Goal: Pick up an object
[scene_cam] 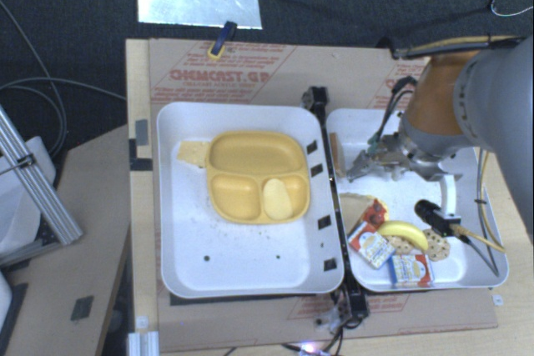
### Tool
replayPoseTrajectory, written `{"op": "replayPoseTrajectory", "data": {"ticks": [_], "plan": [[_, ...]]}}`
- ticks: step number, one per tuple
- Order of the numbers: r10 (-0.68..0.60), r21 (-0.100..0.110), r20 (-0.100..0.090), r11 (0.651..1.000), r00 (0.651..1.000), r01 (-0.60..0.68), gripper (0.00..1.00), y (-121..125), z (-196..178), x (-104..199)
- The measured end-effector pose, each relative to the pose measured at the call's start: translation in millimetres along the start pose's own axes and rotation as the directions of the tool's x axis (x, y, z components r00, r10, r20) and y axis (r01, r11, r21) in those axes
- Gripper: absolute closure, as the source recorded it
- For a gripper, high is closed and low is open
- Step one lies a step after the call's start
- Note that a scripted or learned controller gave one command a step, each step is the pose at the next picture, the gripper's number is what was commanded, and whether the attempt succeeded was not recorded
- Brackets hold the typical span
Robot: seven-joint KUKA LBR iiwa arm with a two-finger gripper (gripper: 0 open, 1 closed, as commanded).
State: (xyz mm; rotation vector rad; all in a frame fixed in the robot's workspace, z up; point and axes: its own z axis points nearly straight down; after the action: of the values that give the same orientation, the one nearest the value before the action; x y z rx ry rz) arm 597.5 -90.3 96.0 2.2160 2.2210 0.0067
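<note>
Camera view gives us the pincer (360, 166) low over the far left part of the right bin (471, 267), close to the wall it shares with the left bin (242, 254). From this slant we cannot tell whether it is spread or pressed together, and we see nothing caught in it. We judge the banana (403, 230) the likeliest thing to pick up. It lies in the near half of the same bin, toward the camera and a little to the view's right of the pincer, near it but apart. Its long axis runs across the view, with the right end dipping slightly toward us. It sits among red-and-white snack packets (372, 247), with a speckled cookie (436, 243) at its right end. A pale tan wedge (357, 201) lies between pincer and banana. The yellow divided tray (250, 154) in the left bin is well apart. We reckon the move calls for travelling nearward and closing across the banana's short width.
</note>
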Motion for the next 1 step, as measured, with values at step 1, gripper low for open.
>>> {"op": "replayPoseTrajectory", "data": {"ticks": [1], "plan": [[0.004, 0.009, 0.0, 1.0, 1.0, -0.004, 0.0, -55.6, 12.2, 3.1]]}}
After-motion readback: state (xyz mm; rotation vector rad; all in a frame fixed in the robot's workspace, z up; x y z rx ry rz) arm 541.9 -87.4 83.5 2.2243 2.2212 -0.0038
